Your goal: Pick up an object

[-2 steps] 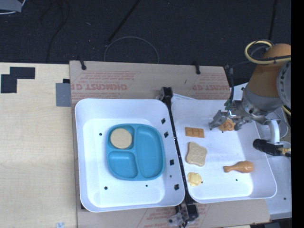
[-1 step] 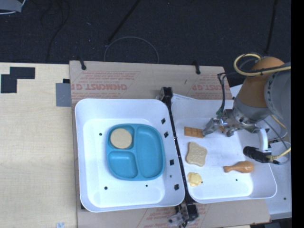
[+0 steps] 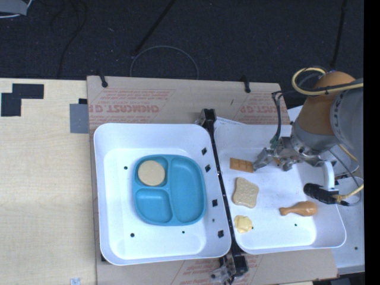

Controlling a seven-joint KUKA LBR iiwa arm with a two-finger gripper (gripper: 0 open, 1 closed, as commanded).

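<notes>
Light wooden bench (image 3: 41, 183) carries a brown cardboard sheet with red print (image 3: 154, 103). On the cardboard, two shallow white plastic bins side by side, touching: left bin (image 3: 113, 242), right bin (image 3: 297, 242). Black cables (image 3: 160, 55) lie on dark floor beyond.

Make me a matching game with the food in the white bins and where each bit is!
Things:
1. round cookie
2. bread slice
3. drumstick
4. cracker

Places:
A. right bin, by the divider, farthest from the camera
B. in the blue tray
C. right bin, nearest the arm
D. between the cracker and the yellow lump

Pairs: 1-B, 2-D, 3-C, 4-A
</notes>
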